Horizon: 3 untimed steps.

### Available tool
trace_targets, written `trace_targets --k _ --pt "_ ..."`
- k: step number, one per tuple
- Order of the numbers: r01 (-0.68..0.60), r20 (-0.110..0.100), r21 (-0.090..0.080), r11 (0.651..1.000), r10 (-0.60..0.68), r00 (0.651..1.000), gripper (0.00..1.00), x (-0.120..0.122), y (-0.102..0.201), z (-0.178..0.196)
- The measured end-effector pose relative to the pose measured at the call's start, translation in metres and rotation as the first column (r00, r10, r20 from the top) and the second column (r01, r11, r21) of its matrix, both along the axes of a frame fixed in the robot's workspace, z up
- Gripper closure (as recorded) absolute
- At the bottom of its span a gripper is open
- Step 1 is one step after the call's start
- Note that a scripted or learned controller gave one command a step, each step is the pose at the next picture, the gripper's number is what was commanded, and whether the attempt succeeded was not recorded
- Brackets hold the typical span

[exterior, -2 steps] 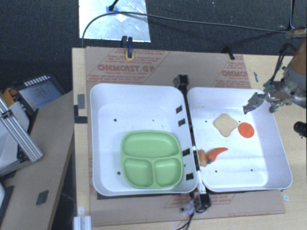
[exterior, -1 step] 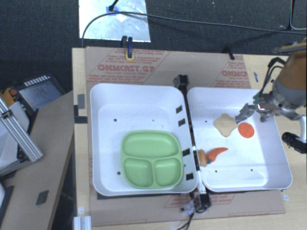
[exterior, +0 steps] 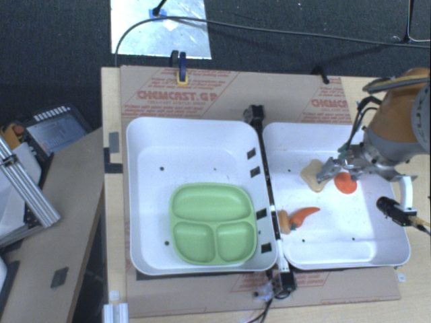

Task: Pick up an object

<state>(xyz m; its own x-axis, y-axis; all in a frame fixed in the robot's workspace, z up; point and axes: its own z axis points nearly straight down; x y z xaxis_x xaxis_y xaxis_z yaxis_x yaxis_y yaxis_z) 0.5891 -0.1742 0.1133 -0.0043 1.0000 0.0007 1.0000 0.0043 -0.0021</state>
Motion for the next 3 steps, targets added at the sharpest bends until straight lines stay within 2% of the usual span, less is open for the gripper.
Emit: trace_targets --k 1,2,3 --pt "0.003 0.006 -0.001 1.0 -0.003 1.0 0.0 0.002 0.0 -0.026" --pt "0.001 0.015 0.0 1.0 -0.001 1.0 1.0 0.005 0.001 -0.013" --pt "0.001 0.008 -0.002 1.0 -0.001 1.0 1.0 0.005 0.0 0.031"
